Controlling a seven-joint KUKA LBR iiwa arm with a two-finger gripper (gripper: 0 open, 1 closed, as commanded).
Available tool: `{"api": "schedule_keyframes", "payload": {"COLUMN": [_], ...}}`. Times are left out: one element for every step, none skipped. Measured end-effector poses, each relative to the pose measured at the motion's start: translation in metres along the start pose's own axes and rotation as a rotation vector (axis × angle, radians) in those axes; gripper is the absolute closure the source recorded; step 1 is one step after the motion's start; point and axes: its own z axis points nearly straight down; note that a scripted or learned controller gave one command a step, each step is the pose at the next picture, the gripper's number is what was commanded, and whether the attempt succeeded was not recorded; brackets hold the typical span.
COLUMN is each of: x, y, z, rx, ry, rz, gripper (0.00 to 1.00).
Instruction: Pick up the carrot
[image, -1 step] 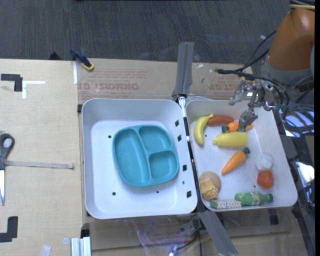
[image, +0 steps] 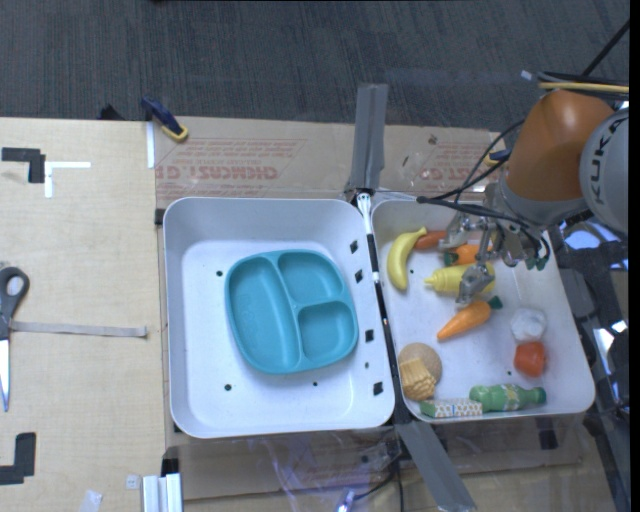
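The carrot (image: 465, 320) is orange with a green stub at its right end. It lies slanted on the floor of the right bin (image: 570, 330), near the middle. My gripper (image: 476, 279) hangs just above and behind the carrot's thick end, over a yellow squash-like piece (image: 446, 279). Nothing is visibly held. The arm's orange band (image: 555, 140) sits above the bin's back right corner.
In the right bin a banana (image: 401, 258) lies at the back left, with a bread-like piece (image: 419, 368) at the front left. A green bottle (image: 506, 397) rests along the front wall, beside a red tomato (image: 530, 357) and a white piece (image: 527, 323). The left bin (image: 190, 330) holds a blue divided plate (image: 292, 310).
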Motion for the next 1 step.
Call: {"api": "schedule_keyframes", "payload": {"x": [-0.0013], "y": [0.0011], "z": [-0.0101], "rx": [0.001], "ry": [-0.002], "rz": [-0.003], "gripper": [1.0]}}
